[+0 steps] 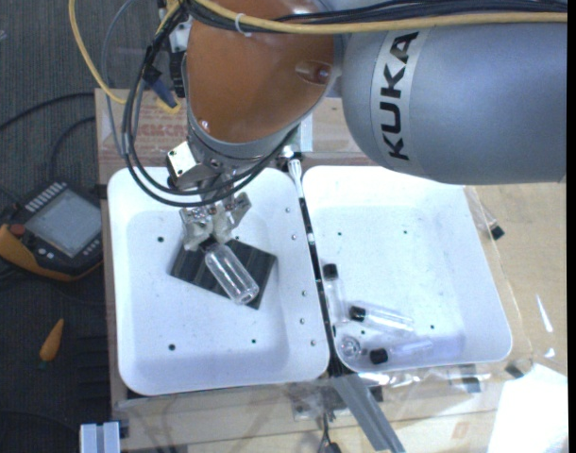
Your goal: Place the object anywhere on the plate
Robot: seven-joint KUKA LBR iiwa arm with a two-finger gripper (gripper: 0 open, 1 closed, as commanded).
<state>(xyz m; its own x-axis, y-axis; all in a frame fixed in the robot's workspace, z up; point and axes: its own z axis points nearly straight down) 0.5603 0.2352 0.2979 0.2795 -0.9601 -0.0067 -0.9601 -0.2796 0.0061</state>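
The clear vial [229, 274] lies on its side across the dark plate [255, 265], which sits flat in the left bin [142, 347]. Its far end reaches up between the fingertips of the jaws [215, 221], which hang directly above the plate's far-left corner. Whether they are clamped on the vial or spread around it I cannot tell. Judging by how it lies, the vial seems already down on the plate, so the placing looks nearly done; what is left is letting go, if that has not happened, and lifting clear. Over in the right bin [477, 253], more clear vials [382, 317] lie at the near side on the bench [543, 281].
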